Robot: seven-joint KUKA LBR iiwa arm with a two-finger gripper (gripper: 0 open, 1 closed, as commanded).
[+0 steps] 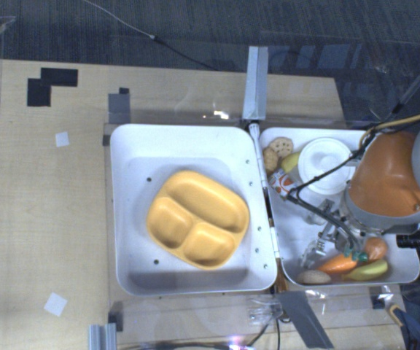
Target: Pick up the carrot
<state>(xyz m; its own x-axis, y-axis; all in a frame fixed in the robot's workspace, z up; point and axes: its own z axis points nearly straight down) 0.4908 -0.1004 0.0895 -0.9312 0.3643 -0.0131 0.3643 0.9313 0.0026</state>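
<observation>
Camera view, from above the bench: the gripper (332,248) hangs low in the right bin (292,268), just above the carrot (339,263), which lies near that bin's front edge between a yellow banana (367,270) and a pale potato (313,276). Whether anything sits between its fingers cannot be told. A cookie (279,149) and white cup (325,165) occupy the far side; the left bin (130,195) carries a yellow divided tray (197,218).
</observation>
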